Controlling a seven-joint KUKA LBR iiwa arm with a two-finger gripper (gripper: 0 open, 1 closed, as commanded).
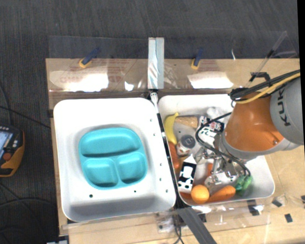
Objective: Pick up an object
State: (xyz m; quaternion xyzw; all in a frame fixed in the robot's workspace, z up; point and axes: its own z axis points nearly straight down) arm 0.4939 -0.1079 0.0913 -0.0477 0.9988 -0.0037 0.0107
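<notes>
Orange carrot (222, 193) just below claw (220, 174), right bin (262, 182).

I am looking down on a robotics lab. A plywood bench (281, 153) stands on dark carpet (16, 44), with two white bins (70, 200) side by side on it and clear plastic sheets clamped along its far edge by small clips (89, 57). A teach pendant (3, 147) lies on the floor off the bench's left edge, its cable trailing. The grey and orange arm (260, 126) trails yellow and black cables (263, 85).
</notes>
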